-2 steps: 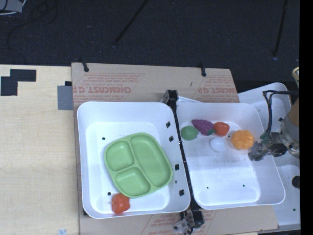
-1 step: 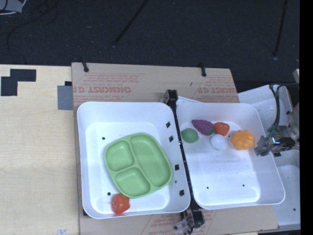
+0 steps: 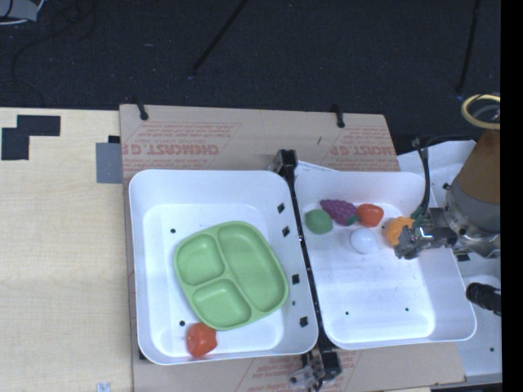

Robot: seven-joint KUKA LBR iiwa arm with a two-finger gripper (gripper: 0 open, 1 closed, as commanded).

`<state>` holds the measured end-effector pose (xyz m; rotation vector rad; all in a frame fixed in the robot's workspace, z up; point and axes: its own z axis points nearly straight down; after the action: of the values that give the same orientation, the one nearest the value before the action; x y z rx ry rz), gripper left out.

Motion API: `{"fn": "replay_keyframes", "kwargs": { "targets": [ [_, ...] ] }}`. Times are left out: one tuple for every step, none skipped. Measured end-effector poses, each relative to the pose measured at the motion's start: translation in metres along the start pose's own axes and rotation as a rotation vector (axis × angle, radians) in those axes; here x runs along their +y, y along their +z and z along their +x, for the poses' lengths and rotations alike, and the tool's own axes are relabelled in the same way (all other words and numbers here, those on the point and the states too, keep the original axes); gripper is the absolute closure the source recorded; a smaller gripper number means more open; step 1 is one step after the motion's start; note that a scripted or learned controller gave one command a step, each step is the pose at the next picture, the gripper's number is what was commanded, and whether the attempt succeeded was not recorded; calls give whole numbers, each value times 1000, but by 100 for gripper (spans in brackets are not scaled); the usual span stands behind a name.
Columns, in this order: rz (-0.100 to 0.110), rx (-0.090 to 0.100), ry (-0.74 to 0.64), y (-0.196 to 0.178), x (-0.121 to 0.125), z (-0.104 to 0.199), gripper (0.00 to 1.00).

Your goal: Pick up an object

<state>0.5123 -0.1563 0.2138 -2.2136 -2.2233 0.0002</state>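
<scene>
My gripper (image 3: 407, 247) reaches in from the right over the right bin (image 3: 384, 317), at its right side. A small orange object (image 3: 395, 229) lies right against its tip, and whether it is gripped is unclear. To the left of that sit a white ball (image 3: 362, 240), a red-orange tomato-like piece (image 3: 370, 214), a purple grape bunch (image 3: 338, 211) and a green round piece (image 3: 319, 220), all in the far half of the right bin.
The left bin (image 3: 155, 194) holds a green divided plate (image 3: 230, 274) and a red piece (image 3: 201, 339) near its front edge. A black divider (image 3: 301, 260) runs between the bins. Cardboard lies under both.
</scene>
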Motion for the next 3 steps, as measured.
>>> {"fn": "replay_keyframes", "kwargs": {
  "targets": [
    [-1,1,-2,0,12,62,100],
    [1,0,0,8,22,114,100],
    [0,-1,1,4,34,159,100]
  ]
}}
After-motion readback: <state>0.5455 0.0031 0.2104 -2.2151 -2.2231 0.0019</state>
